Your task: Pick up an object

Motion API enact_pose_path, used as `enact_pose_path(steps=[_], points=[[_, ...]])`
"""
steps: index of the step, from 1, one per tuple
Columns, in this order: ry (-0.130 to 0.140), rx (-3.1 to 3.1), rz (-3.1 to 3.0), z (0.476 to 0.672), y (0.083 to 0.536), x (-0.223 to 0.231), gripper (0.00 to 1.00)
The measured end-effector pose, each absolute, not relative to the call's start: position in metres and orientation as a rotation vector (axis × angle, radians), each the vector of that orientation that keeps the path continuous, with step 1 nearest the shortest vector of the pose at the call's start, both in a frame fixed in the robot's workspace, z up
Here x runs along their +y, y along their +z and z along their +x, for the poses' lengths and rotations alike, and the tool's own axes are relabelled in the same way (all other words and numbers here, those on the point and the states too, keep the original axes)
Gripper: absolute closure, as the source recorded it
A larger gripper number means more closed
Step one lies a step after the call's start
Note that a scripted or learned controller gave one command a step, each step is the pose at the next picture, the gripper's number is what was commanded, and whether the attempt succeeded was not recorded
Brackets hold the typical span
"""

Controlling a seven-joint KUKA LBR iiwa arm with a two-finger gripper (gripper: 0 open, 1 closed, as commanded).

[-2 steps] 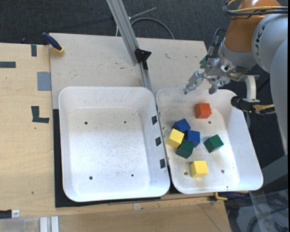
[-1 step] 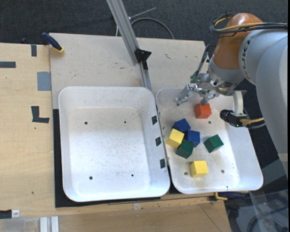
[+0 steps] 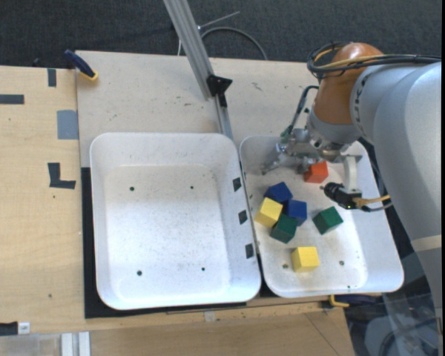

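Note:
The right bin (image 3: 371, 273) holds several small blocks. An orange block (image 3: 316, 172) lies near its far side, with two blue blocks (image 3: 279, 193) (image 3: 297, 211) a little in front of it. A yellow block (image 3: 268, 211) and a dark green block (image 3: 284, 229) touch the blue ones. Another green block (image 3: 327, 219) and another yellow block (image 3: 305, 258) lie apart from the cluster. My gripper (image 3: 298, 151) hangs low over the bin's far end, just behind the orange block. The wrist hides much of it.
The left bin (image 3: 104, 162) stands beside the right one, their rims touching. A slanted metal rail (image 3: 196, 47) runs down to the gap between the bins. A cable (image 3: 356, 197) hangs by the arm over the right bin's right side.

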State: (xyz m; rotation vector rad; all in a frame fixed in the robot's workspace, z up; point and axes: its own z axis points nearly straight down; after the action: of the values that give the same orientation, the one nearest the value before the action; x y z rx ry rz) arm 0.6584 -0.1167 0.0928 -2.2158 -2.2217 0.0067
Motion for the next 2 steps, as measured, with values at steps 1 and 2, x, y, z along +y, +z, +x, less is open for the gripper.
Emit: enact_pose_path(steps=[1,2], points=[[0.002,-2.225,-2.217,0.66,0.106,-0.116,1.0],[-0.003,-2.225,-2.222,0.664,0.15,-0.12,1.0]])
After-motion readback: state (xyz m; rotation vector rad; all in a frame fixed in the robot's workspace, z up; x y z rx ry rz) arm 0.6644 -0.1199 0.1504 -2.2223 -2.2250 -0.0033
